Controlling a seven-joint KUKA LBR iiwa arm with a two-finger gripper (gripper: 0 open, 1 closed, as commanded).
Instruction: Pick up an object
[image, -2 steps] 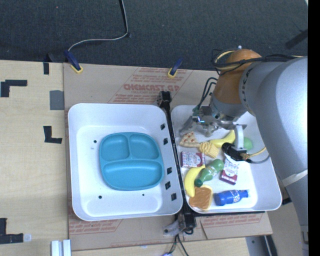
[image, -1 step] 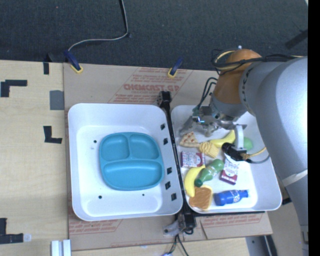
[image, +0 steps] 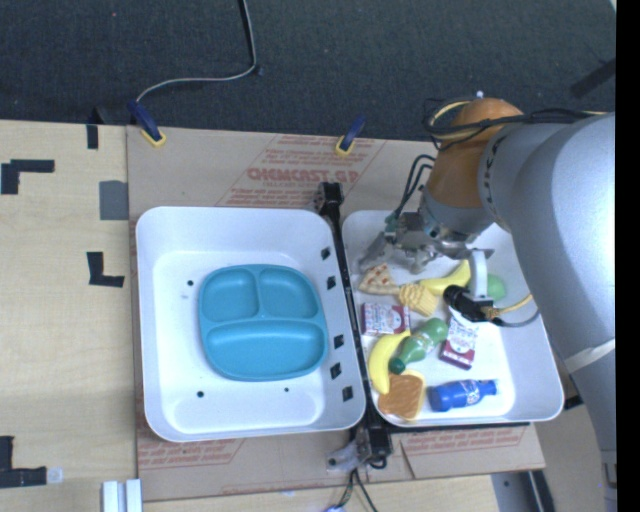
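From where I stand, the grey arm with its orange band (image: 462, 170) comes in from the right and bends down over the far end of the right-hand shallow white bin (image: 535, 395), its bulky grey link covering that bin's right side. The two-finger gripper (image: 408, 250) hangs low at the bin's back left corner, just above a pizza-slice-shaped toy with red spots (image: 377, 279), and whether its jaws are wide or narrow I cannot tell, since the metal parts blur together there; nothing can be seen held between them. The things to pick lie crowded in this bin: a pale yellow corn-like toy (image: 432, 291) just beside the pizza slice, a small red-and-white packet (image: 382, 318) below it, a green bottle-shaped toy (image: 421, 341) lying aslant in the middle, a yellow banana (image: 381, 361) curved along the left wall, a brown bread-like piece (image: 402, 397) at the near edge, a blue bottle with a red cap (image: 462, 393) lying on its side next to it, and a second red-and-white carton (image: 461, 342) further right. The left-hand white bin (image: 165, 250) holds a light blue plastic divided plate (image: 263, 322), lying flat near its middle. Both bins rest on a sheet of brown cardboard (image: 280, 175) spread over the pale wooden bench (image: 55, 330).
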